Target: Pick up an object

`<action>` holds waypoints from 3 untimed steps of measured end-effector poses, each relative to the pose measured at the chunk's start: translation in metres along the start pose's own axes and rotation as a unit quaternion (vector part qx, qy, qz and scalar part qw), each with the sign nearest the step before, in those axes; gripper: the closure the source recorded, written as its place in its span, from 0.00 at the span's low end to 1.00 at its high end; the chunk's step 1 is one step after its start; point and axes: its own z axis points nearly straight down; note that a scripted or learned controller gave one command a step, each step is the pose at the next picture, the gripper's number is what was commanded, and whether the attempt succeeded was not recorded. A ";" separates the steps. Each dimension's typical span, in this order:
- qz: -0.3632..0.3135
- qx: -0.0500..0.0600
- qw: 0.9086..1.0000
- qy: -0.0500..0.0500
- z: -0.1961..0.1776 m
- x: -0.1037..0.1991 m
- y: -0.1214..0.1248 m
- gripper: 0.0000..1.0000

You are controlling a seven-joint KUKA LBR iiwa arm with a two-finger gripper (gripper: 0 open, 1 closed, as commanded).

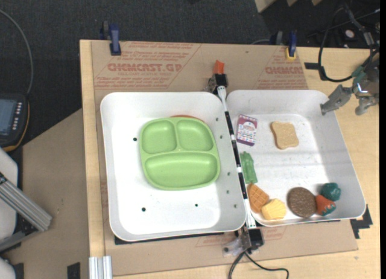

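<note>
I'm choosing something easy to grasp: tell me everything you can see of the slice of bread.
The slice of bread is tan with a slightly darker crust edge and looks like a plastic toy. It lies flat in the right bin, toward the far side, rounded top pointing away. Nothing touches it; the purple packet lies apart beside it.

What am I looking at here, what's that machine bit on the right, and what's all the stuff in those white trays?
One camera looks down at a slant on a bench with two shallow white bins. The metal part at the right edge is the robot arm's gripper, above the right bin's far corner, holding nothing. The left bin holds a green divided plate. The right bin holds toy food: a bread slice, a small purple packet, a waffle, a brown cookie and more.
</note>
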 end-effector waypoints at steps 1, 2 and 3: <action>-0.003 0.003 1.000 0.002 0.104 0.043 0.063 0.00; 0.001 0.005 1.000 0.002 0.201 0.037 0.040 0.00; 0.000 -0.002 1.000 0.000 0.184 0.037 0.044 1.00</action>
